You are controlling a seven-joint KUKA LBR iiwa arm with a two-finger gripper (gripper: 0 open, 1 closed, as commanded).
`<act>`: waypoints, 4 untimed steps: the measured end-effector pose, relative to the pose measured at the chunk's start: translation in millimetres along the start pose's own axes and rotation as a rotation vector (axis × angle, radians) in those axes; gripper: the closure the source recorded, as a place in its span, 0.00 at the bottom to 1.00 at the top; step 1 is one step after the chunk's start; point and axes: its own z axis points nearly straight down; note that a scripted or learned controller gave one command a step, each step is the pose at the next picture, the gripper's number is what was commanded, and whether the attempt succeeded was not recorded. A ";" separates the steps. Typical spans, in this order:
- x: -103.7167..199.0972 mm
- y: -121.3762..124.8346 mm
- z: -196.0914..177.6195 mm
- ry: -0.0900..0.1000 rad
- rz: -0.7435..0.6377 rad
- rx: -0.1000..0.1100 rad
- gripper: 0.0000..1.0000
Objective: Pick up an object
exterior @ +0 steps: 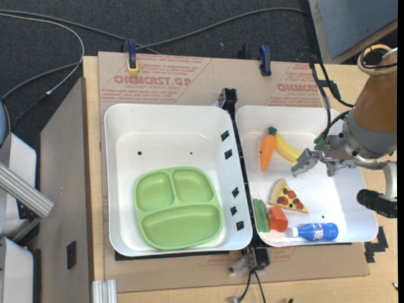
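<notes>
We cannot tell our grey two-finger gripper's (pixel 307 161) jaw state; a yellow plastic banana (pixel 287 149) lies just beside it, an orange toy carrot (pixel 267 150) beyond.

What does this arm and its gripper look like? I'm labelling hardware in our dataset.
The arm is a thick rounded body, orange-brown above a grey wrist section. Black cables run along it. The gripper is small, grey metal, with slim fingers on a compact block.

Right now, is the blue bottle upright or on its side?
On its side. The bottle lies flat along the right bin's front wall, white cap toward the red block.
</notes>
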 end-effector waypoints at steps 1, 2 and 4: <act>0.3 2.8 -5.8 -0.002 -0.003 -0.012 0.00; -6.0 -5.2 45.3 -0.001 -0.001 -0.007 0.00; 3.2 1.7 112.2 0.003 -0.004 -0.015 0.00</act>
